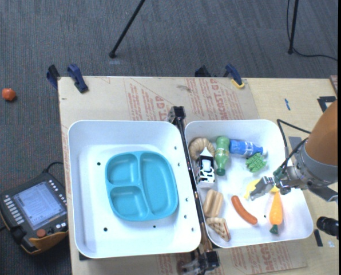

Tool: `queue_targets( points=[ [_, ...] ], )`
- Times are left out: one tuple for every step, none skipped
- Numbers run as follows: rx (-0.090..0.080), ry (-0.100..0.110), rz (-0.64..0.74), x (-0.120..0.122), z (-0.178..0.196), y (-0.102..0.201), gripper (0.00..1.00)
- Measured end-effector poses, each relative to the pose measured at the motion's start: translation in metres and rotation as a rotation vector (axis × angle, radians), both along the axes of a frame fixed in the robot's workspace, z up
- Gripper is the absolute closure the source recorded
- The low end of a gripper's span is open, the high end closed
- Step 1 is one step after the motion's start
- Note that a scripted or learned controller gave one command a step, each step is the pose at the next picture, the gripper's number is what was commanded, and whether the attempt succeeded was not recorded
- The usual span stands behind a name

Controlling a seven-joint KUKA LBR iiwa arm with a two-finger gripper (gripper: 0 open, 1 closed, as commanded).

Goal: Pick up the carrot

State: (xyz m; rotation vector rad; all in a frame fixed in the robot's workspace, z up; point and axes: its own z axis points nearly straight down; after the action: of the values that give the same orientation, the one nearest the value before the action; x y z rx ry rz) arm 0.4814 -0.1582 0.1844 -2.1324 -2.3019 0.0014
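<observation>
Even, soft overhead light; faint shadows, slightly grainy, mild glare on white bins.

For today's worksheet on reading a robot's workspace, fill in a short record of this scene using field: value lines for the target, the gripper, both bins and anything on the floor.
target: carrot, lying in the right bin near its right wall
gripper: gripper, above the right bin, just up and left of the carrot
left bin contents: blue divided plate
right bin neighbours: sausage, green bottle, blue bottle
floor: small red ball at far left
</observation>
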Motion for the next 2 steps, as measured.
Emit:
queue_targets(
  points=[
    [0.003,-0.008,0.084,-0.0031,-0.095,-0.0326,0.0],
    [0.002,-0.004,0.079,-0.0044,-0.0863,-0.0341,1.0]
  ],
)
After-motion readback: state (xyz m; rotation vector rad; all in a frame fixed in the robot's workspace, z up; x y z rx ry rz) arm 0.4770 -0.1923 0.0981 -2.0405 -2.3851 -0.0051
